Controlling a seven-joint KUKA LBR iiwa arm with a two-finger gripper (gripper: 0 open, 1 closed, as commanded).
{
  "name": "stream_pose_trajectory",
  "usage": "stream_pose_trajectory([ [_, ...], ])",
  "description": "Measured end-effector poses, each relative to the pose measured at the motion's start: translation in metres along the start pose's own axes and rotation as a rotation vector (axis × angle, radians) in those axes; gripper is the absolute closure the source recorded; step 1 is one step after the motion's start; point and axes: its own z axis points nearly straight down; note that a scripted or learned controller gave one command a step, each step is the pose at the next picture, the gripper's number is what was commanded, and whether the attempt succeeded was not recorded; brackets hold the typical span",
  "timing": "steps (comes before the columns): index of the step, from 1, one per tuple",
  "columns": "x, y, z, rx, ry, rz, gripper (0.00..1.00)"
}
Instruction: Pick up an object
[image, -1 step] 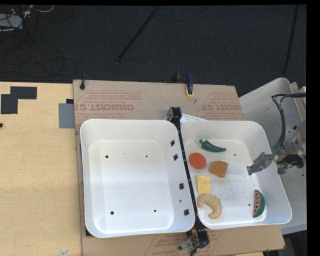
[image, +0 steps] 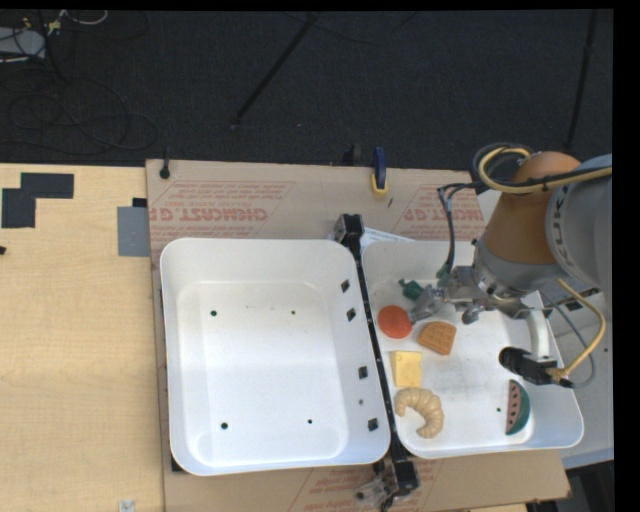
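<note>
Nothing looks picked up yet. Taking the right bin (image: 560, 440) as landmark: along its left side lie a red tomato (image: 394, 321), cheese slice (image: 406, 367) and croissant (image: 421, 410); mid-bin a cracker (image: 437, 337); above it the gripper (image: 432, 299), grip state indiscernible.

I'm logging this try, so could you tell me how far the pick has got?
Done: the arm has reached over the right bin.
In hand: the pincer is low by the green piece; no grasp visible.
Left: tomato, cracker, cheese, croissant and watermelon lie unlifted.
</note>
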Motion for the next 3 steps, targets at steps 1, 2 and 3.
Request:
stream_pose_trajectory([
  [1,0.016,-0.050,0.030,0.009,0.001,0.010,0.00],
  [2,0.046,0.011,0.027,-0.001,-0.001,0.003,0.00],
  [3,0.042,0.047,0.027,0.000,-0.001,0.003,0.00],
])
